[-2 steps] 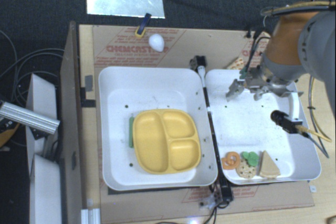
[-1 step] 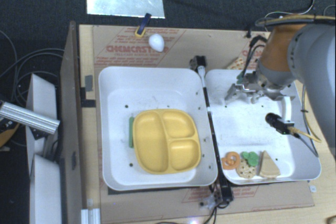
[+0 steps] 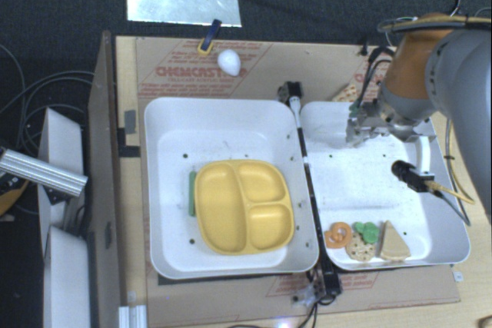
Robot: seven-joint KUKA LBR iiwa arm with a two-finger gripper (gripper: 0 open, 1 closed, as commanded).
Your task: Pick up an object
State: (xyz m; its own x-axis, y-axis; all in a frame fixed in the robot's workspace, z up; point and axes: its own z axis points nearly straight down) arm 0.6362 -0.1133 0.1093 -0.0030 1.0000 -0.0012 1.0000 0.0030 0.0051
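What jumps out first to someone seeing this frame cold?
The yellow divided tray dominates, lying in the left bin with a green strip at its left edge. Next comes the grey arm with its orange band, reaching in from the right over the right bin. A small cluster of toy food sits at that bin's near edge.

Arm [image 3: 453, 69]: bulky, rounded grey casing, smooth and matte. Orange band [image 3: 411, 57] wraps it above the wrist (colour closer to burnt amber in this light). Thin black cables [image 3: 374, 73] run alongside the wrist. End section metallic grey, small, boxy; details there too blurred to read.
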